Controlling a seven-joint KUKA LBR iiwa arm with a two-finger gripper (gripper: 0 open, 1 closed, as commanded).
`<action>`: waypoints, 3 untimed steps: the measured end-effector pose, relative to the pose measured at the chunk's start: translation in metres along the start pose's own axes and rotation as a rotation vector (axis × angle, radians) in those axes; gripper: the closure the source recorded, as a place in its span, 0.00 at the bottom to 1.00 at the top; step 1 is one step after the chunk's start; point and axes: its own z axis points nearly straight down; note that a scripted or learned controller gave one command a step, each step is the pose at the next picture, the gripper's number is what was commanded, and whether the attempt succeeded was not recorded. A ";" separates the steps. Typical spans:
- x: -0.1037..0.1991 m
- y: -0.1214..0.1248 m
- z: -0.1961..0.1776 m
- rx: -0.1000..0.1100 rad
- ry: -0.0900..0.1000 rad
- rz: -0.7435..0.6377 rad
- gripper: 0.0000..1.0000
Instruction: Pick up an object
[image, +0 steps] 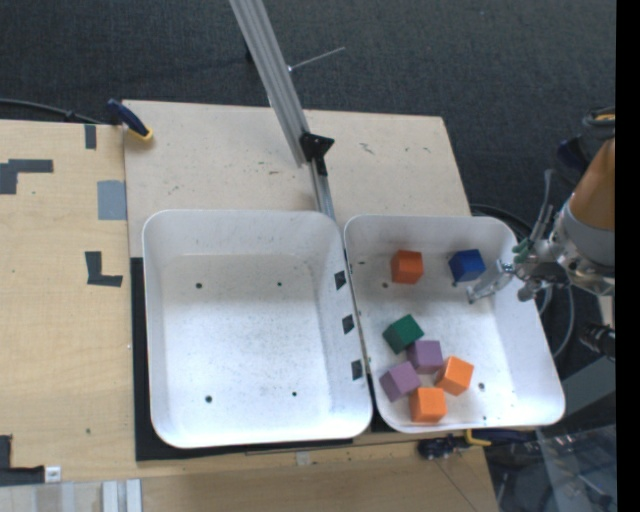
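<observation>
Down on the bench (280, 150), two shallow white bins side by side: left bin (160, 240) bare-floored but for dark specks, right bin (530, 390) holding seven small blocks. Toward 12 o'clock in the right bin, an orange block (406, 266), and just to its 3 o'clock side, apart from it, a blue block (466, 265). Near bin centre, a green block (403, 332). Toward 6 o'clock, a tight cluster: two purple blocks (427, 354) (400, 379) touching each other, and two more orange blocks (456, 374) (429, 403) just beside them. Over the bin's 3 o'clock rim, the gripper (484, 287), reaching in from the right under the grey arm (590, 235) with its orange band. Tip low, just at 4 o'clock of the blue block, very near it, contact impossible to judge. Nothing visible between the jaws; spread of the jaws too blurred to tell, wide or narrow. At 12 o'clock beyond the bins, a slanted metal rail (275, 75) crossing the bench.
</observation>
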 end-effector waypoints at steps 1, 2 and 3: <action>0.000 0.000 0.000 0.000 0.000 0.000 0.00; -0.004 0.003 0.045 0.004 0.000 0.001 0.00; -0.001 0.005 0.110 0.006 0.001 0.001 0.00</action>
